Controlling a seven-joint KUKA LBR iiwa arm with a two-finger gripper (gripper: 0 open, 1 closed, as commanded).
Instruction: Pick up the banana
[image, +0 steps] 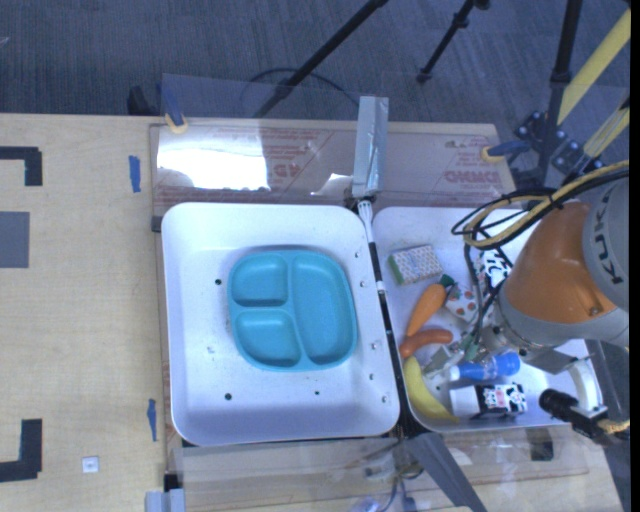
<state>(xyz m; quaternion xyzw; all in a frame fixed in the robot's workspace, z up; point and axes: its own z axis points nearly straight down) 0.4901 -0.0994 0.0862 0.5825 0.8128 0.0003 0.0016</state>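
From above, the banana (418, 392) lies curved along the near left side of the right bin (400, 232), just beside the divider. A carrot (427, 308) and a red sausage-like piece (424, 341) sit just beyond it (both farther from the camera). The gripper (470, 352) hangs low over the clutter right of the banana, near a blue-and-white bottle (485, 371); I cannot tell how its tool stands. The left bin (190, 300) holds a turquoise divided plate (292, 308).
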